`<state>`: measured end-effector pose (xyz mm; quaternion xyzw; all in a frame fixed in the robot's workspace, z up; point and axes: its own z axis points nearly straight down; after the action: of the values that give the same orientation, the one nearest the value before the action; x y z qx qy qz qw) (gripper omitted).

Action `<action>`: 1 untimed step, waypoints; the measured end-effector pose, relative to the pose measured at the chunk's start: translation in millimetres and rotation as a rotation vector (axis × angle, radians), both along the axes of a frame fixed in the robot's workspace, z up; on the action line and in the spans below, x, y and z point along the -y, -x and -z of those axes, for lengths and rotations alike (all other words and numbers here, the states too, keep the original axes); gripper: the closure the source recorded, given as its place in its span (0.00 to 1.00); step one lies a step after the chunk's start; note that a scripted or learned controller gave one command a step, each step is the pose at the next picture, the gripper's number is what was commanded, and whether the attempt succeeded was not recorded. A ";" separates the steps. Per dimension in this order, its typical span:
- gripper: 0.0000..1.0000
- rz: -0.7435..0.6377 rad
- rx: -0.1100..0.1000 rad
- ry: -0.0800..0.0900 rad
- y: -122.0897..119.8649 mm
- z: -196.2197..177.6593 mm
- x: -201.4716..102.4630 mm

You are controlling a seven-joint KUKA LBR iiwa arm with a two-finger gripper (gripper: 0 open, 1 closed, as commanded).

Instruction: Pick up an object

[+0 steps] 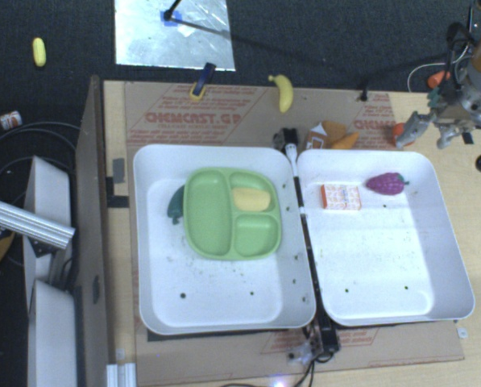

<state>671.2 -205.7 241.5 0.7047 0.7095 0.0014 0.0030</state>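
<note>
Hanging past the far right corner of the right bin, the gripper spreads its fingers with nothing between them. The purple fruit, perhaps a bunch of grapes, lies near it inside that bin, beside a small red-and-white box. The left bin holds a green divided plate carrying a yellow block, with a dark green object touching the plate's left edge

Green divided plate in left bin, purple fruit and small box in right bin
</note>
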 end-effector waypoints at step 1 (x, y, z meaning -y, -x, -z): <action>0.00 0.004 -0.007 -0.002 2.9 50.5 0.3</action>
<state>668.3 -205.9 191.1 0.7060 0.7082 -0.0004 0.0000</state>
